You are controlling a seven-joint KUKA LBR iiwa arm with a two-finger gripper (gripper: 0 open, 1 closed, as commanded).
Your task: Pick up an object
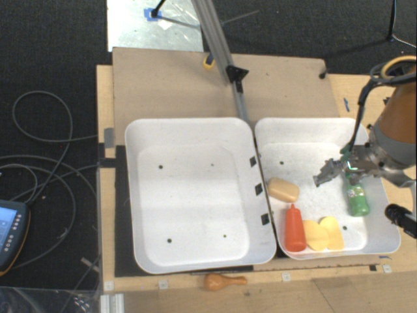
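Nothing legible anywhere; perhaps some display content on the handheld screen (8, 230) at far left, too blurred to read.

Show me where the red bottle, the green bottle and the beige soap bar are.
red bottle (295, 229), camera view, middle of its body
green bottle (358, 201), camera view, middle of its body
beige soap bar (283, 190), camera view, top face

Bright, even overhead light; soft, slightly grainy.

Two white bins side by side on a bench. The right bin (306, 135) holds a green bottle (358, 199), red bottle (294, 229), tan block (283, 190) and yellow pieces (324, 233) (near corner); the gripper (329, 173) hovers above.
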